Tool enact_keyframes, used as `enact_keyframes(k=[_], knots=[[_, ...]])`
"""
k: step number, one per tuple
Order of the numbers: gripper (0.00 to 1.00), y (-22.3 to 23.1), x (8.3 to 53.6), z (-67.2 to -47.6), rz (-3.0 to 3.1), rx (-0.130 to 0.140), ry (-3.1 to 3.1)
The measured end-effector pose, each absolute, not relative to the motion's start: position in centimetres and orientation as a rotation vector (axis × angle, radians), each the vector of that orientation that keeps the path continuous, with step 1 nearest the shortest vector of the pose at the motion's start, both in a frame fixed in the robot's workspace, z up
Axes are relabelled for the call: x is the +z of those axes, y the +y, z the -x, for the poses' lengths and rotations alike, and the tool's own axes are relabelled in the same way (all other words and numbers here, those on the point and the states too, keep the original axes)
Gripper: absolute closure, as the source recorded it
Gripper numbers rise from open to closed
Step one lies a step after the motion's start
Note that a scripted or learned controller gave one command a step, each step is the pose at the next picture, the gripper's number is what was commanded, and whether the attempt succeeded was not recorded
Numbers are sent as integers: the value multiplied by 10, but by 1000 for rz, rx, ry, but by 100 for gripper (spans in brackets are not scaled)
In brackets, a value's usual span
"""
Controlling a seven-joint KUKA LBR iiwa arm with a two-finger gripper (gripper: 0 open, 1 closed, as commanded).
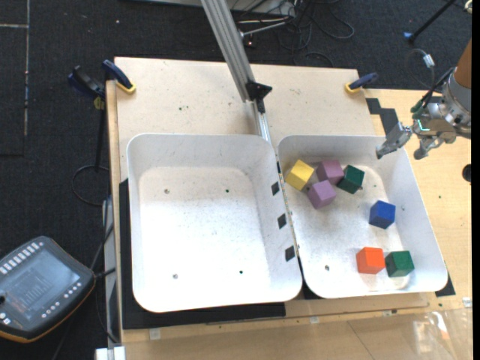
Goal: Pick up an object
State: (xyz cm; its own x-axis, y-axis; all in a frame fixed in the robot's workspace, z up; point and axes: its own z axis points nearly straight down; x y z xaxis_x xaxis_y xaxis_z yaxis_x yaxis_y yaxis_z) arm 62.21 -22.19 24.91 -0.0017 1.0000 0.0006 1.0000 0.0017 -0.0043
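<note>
Objects for picking all lie in the right bin (420, 201), seven small blocks on its white floor. Going left to right across the bench: a grey teach pendant (37, 287) sits on the dark floor at about eight o'clock from the bins. The left bin (150, 163) comes next, its floor lightly speckled. A slanted metal rail (229, 36) runs down from twelve o'clock to the seam between the two bins.

In the right bin, a yellow block (300, 175) lies nearest the seam, at the bin's ten o'clock. Just beside it are two purple blocks, the lower purple block (322, 193) and the upper purple block (329, 172), which appear to touch each other. A dark green block (351, 178) sits against the upper purple one at its three o'clock. A blue block (382, 214) lies apart, near the bin's middle right. At five o'clock in the bin, an orange block (370, 260) and a second green block (400, 262) sit side by side, touching.

The gripper (401, 142) hangs above the right bin's far right rim, at roughly two o'clock, with its jaws spread apart and nothing between them. It is well apart from every block.
</note>
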Motion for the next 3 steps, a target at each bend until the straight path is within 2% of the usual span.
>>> enact_keyframes(k=[1, 3], knots=[[0, -221, 252, -623, 2218, 1, -2226], [0, -212, 151, -633, 2214, 4, -2222]])
